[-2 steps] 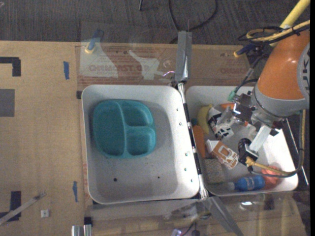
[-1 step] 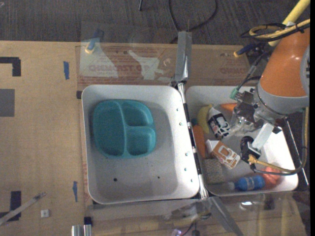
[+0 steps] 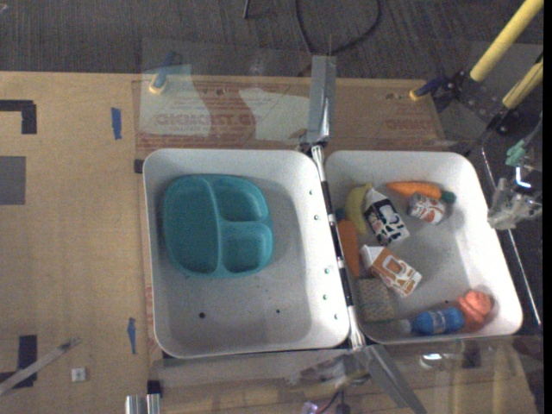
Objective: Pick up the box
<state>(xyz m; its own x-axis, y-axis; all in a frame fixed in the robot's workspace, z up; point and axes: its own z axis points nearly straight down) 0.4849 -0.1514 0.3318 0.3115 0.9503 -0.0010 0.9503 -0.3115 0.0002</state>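
Stretching across the room, the brown cardboard-covered tabletop [image 3: 69, 231] carries two shallow white plastic bins. The left bin [image 3: 241, 317] holds a teal divided plastic plate [image 3: 217, 224]. The right bin [image 3: 448, 257] holds the small orange-and-white carton box [image 3: 395, 271] near its middle, beside a black-and-white carton [image 3: 385, 216], an orange carrot [image 3: 412, 190] and a blue bottle [image 3: 438, 321]. The end effector [image 3: 511, 207] hangs at the right bin's far right edge; I cannot tell how its grip stands.
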